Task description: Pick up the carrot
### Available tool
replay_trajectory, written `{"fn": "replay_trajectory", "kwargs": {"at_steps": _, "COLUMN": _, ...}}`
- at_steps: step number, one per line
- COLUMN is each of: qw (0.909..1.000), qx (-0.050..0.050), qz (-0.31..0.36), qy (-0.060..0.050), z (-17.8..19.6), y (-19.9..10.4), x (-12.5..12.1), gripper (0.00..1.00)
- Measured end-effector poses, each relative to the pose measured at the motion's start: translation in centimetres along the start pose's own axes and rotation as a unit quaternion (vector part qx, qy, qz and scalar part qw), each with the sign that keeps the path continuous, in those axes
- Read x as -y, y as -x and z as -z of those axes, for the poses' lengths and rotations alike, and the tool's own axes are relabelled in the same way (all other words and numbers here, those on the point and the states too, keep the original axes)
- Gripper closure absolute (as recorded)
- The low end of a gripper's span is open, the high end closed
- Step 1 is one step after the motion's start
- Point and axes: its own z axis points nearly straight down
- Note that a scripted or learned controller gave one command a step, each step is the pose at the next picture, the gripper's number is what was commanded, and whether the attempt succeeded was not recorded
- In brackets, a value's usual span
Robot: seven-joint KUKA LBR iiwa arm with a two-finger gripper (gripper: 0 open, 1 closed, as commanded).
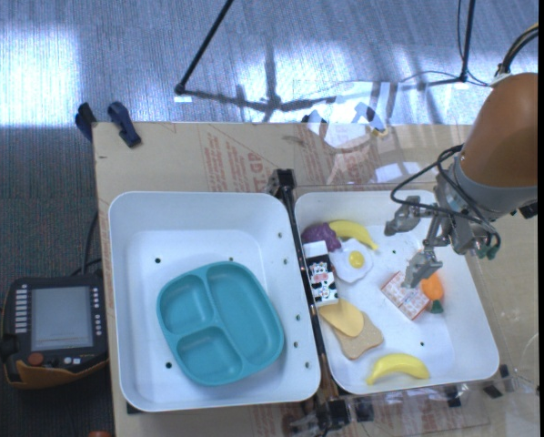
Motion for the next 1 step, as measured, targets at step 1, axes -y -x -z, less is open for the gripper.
{"fn": "replay_trajectory", "kwargs": {"at_steps": 1, "qw": 0.9999, "qx": -0.007, "qz": 0.015, "qy": 0.002, "z": -13.01, "y": -1.84, "x": 4.2, "gripper": 0.0}}
